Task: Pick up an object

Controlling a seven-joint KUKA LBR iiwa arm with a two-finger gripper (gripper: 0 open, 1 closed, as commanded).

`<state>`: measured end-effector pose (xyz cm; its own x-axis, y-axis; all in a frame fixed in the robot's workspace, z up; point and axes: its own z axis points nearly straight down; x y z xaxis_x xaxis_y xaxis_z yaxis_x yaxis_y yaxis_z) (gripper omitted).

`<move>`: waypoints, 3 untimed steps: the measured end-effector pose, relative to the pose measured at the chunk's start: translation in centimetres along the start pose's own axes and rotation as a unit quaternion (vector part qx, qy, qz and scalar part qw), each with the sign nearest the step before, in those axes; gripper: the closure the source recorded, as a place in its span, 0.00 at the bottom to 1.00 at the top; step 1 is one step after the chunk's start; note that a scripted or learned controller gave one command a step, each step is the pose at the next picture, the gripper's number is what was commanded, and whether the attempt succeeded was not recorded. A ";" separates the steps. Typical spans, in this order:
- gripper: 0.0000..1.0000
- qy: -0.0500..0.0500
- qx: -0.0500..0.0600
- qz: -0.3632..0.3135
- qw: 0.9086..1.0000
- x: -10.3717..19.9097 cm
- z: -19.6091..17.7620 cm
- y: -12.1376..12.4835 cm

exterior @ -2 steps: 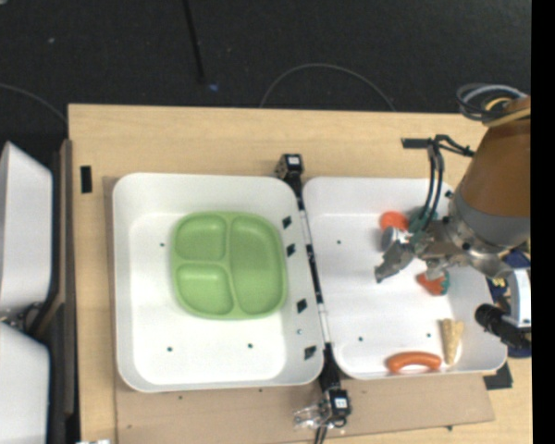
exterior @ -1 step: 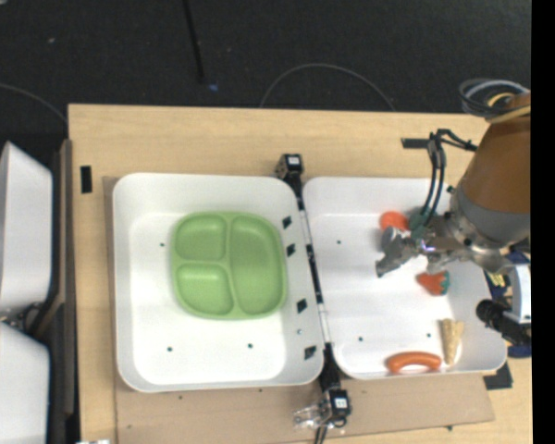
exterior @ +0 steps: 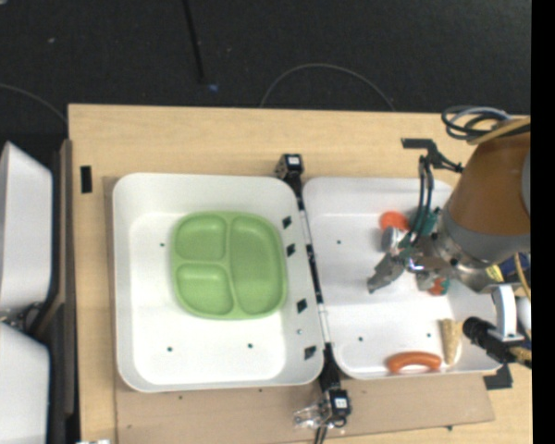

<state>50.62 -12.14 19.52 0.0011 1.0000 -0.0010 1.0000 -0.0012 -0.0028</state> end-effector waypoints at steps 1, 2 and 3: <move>0.00 0.000 0.000 0.001 1.000 0.7 4.8 0.4; 0.00 0.000 0.000 0.001 1.000 0.6 9.7 0.3; 1.00 0.001 -0.003 0.004 1.000 0.6 8.4 0.5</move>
